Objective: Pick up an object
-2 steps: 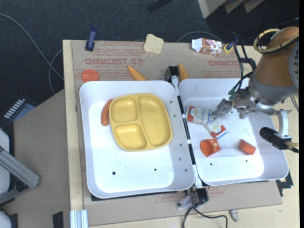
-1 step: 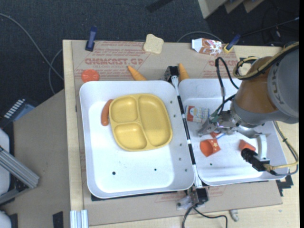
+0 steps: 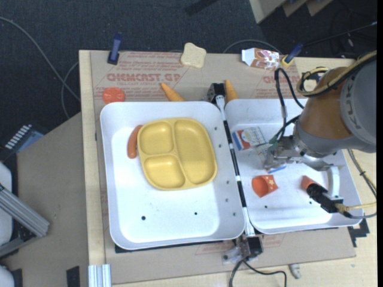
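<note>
Your gripper (image 3: 274,160) hangs low over the right bin (image 3: 287,223), near its middle, on the arm (image 3: 326,115) that reaches in from the right. The nearest loose thing is the red piece (image 3: 264,185). It lies on the bin floor just below and left of the gripper as you see it, close to it but apart. The packet (image 3: 247,137), white with red and blue print, lies flat toward the bin's upper left, just beside the gripper on its other side. Its right edge runs under the gripper and is hidden there. You cannot tell whether the gripper is apart or closed, because its tip is a grey tangle against the white floor. A second red bit (image 3: 307,182) lies further right, partly covered by the arm's fittings and too small to name. In the left bin (image 3: 119,178) sit a yellow plate (image 3: 177,153) and a sausage (image 3: 132,142) against its left rim.
</note>
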Available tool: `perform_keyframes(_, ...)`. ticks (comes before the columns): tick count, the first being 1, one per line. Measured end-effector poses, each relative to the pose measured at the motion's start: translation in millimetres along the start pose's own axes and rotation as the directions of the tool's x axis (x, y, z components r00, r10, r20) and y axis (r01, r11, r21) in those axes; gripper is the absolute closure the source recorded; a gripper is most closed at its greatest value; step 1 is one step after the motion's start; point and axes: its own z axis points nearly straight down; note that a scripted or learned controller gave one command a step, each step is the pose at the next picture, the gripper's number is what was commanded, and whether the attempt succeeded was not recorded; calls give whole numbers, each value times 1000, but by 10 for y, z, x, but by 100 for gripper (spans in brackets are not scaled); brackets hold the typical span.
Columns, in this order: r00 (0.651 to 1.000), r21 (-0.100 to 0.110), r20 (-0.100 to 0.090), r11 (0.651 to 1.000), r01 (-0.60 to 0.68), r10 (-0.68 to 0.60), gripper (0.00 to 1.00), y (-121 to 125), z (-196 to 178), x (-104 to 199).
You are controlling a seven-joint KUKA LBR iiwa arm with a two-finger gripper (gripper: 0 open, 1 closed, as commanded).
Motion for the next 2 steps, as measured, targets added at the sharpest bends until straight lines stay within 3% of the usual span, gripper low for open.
perform_keyframes(1, 1000, 1, 0, 1000, 0, 0, 0, -4, 5, 2)
perform_keyframes(2, 1000, 9, -3, 1000, 1, -1, 0, 161, 116, 13)
